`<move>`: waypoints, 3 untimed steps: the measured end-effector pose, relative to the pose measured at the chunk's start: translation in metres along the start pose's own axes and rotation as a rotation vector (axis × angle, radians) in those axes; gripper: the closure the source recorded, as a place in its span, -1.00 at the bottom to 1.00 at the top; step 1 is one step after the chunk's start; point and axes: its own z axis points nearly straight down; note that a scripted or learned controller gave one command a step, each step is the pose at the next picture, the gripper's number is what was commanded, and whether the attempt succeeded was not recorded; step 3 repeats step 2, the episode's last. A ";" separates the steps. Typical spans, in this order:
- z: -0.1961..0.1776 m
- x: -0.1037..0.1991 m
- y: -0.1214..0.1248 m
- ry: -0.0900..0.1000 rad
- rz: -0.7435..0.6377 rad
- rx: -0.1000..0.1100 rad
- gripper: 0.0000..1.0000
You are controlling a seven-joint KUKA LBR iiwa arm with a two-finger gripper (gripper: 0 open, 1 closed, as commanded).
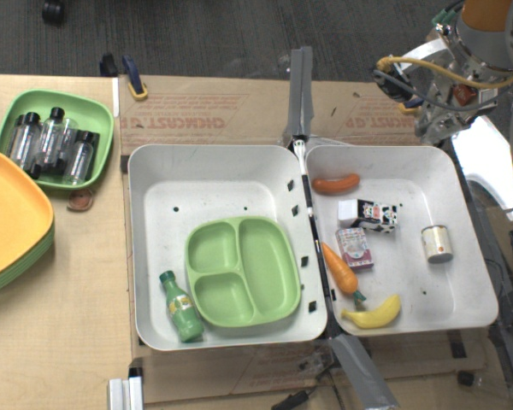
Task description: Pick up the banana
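The yellow banana [374, 313] lies near the front edge of the right bin [462, 195], its tip close to the green end of a carrot [340, 269]. My gripper [438, 123] hangs at the upper right, over the back right corner of that bin. It is far from the banana, with cables and wrist parts crowding it. Nothing shows under it.
The right bin also holds a red sausage [336, 183], a cow-patterned carton [378, 215], a small pink box [355, 248] and a silver can [437, 243]. In the left bin [154, 186] sit a green divided plate [241, 272] and a green bottle [181, 307]. A green tray of bottles [56, 139] and orange plates [8, 220] sit far left.
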 end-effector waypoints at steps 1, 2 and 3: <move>0.065 0.013 -0.044 -0.001 0.015 0.000 1.00; 0.098 0.000 0.032 -0.003 -0.357 0.002 1.00; 0.098 0.000 0.032 -0.003 -0.357 0.002 1.00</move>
